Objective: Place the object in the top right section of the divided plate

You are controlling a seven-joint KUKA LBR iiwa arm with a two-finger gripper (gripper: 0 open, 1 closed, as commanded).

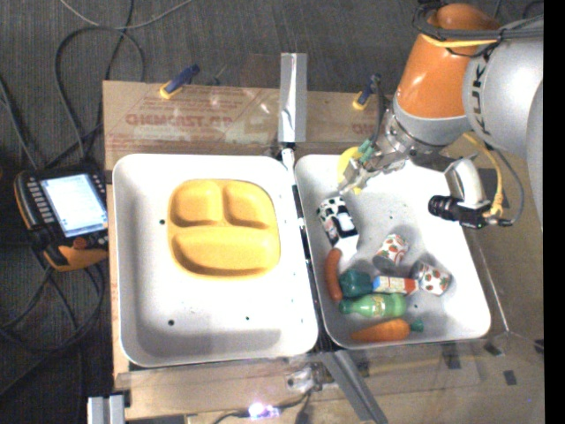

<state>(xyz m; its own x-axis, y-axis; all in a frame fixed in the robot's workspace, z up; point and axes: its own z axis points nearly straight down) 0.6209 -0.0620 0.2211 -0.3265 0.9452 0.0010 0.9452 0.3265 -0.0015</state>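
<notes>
A yellow divided plate (196,250) lies in the left white bin (141,325); its top right section (247,206) holds nothing. My gripper (357,171) hangs over the upper left corner of the right bin (468,321), well right of the plate. A small yellow object (352,158) sits between its fingers, lifted off the bin floor. The arm's orange band (441,51) rises behind it at the upper right.
The right bin holds a black-and-white toy (336,217), a red sausage (333,272), a green bottle (375,306), a carrot (381,330), two red-patterned cans (391,250) (433,278) and a dark green piece (356,283). A tablet (66,203) lies left of the bench.
</notes>
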